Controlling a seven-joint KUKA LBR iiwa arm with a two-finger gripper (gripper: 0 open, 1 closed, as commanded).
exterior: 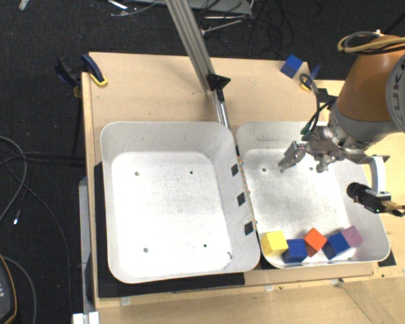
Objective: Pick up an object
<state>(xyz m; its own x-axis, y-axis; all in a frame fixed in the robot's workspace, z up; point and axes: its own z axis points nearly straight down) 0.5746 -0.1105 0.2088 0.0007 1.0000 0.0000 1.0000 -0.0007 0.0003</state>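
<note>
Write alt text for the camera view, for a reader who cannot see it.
A grey and orange robot arm hangs its pincer over the right white bin. Along that bin's near edge sit a yellow block, two blue blocks, an orange block and a purple block.

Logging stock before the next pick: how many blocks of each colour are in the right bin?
Yellow block: 1
Blue blocks: 2
Orange block: 1
Purple block: 1
Total: 5, all along the near edge of the right bin.
</note>
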